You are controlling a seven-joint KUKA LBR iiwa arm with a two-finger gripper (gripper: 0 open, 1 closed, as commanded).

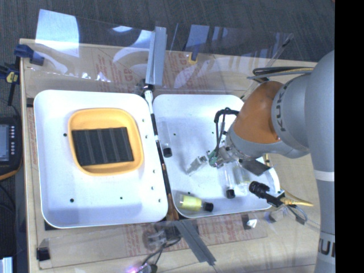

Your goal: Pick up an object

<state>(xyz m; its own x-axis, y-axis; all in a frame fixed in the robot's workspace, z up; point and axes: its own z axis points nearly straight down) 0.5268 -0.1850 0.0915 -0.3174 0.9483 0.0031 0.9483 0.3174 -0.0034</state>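
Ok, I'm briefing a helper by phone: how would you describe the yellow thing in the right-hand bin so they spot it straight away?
Start at the right bin, the one the grey arm reaches into. Go to its near edge, toward the corner beside the left bin. The small yellow cylinder with a black end lies there on its side; it is the only yellow piece in that bin, the bits around it being black or clear.

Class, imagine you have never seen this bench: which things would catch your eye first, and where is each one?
Most striking is the yellow-rimmed tray with a dark ribbed insert, lying in the left bin. Next comes the grey arm with its orange band, reaching from the right over the right bin. Near that bin's front edge lies a small yellow object with a black end.
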